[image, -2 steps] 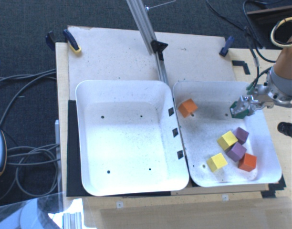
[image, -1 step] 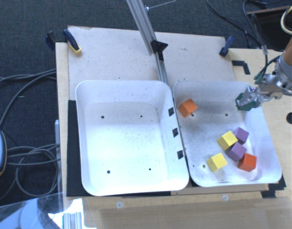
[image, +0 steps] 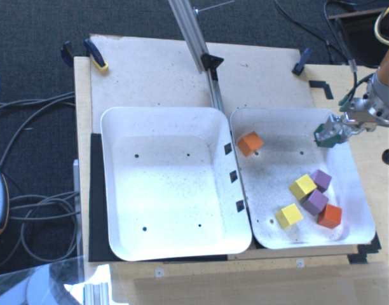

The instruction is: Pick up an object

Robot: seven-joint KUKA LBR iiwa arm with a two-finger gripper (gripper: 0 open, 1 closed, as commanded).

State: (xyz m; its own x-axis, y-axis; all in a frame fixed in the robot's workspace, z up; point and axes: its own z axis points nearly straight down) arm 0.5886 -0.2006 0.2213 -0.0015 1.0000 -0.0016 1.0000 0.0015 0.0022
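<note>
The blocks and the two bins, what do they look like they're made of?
The blocks, such as the lone orange one, look like foam or painted wood: matte, flat color, no glare; the view leaves it open which. The bins look like thin molded plastic: smooth white, rounded corners, soft sheen, speckled with dark marks.

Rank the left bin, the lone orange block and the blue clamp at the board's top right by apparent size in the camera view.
1. Left bin, by far the largest.
2. Lone orange block.
3. Blue clamp; it looks close to the block in size and sits farther from the camera, so their order is unsure.
</note>
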